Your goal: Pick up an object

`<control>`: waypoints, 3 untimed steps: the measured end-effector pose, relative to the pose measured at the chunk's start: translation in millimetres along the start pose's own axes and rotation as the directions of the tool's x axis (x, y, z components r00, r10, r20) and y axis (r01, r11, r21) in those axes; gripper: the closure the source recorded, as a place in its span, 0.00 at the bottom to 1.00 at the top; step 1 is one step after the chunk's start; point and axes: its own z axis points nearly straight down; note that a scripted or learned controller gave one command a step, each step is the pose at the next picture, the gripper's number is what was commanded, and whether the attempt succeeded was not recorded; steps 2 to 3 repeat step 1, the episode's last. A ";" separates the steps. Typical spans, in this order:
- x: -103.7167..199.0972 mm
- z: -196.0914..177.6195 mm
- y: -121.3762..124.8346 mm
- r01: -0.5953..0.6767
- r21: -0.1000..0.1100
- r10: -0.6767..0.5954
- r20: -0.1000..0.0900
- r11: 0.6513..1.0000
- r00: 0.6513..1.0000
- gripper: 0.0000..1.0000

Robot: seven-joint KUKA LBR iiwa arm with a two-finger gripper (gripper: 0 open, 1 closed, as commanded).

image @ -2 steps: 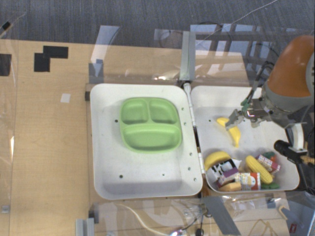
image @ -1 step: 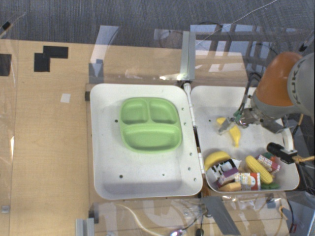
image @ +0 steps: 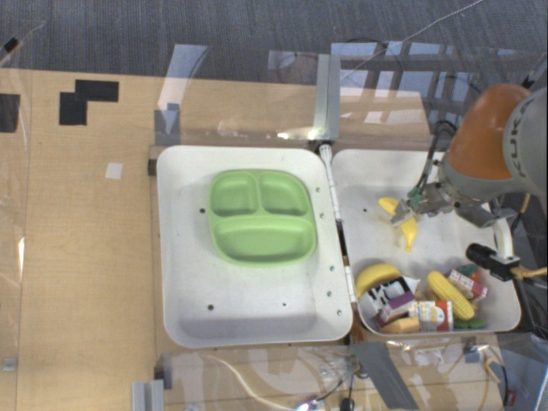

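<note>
My hand (image: 417, 202) sits low in the right bin (image: 368, 174), over a small yellow piece (image: 402, 221) | spread or pinching: cannot tell | lift not yet visible; grasp and raise remain, I judge.

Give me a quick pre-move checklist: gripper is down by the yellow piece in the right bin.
1. Gripper is over the right bin: ok.
2. Gripper is at the yellow banana-like piece: ok.
3. Piece is between the fingers: cannot tell.
4. Target lies apart from the pile, corn cob included: ok.
5. Green divided plate sits in the left bin, away from the arm: ok.
</note>
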 end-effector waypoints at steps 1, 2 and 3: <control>61.0 -83.6 41.5 0.021 0.013 -0.021 -0.003 1.000 1.000 1.00; 61.0 -83.6 41.5 0.021 0.013 -0.021 -0.003 1.000 1.000 1.00; 61.0 -83.6 41.5 0.021 0.013 -0.021 -0.003 1.000 1.000 1.00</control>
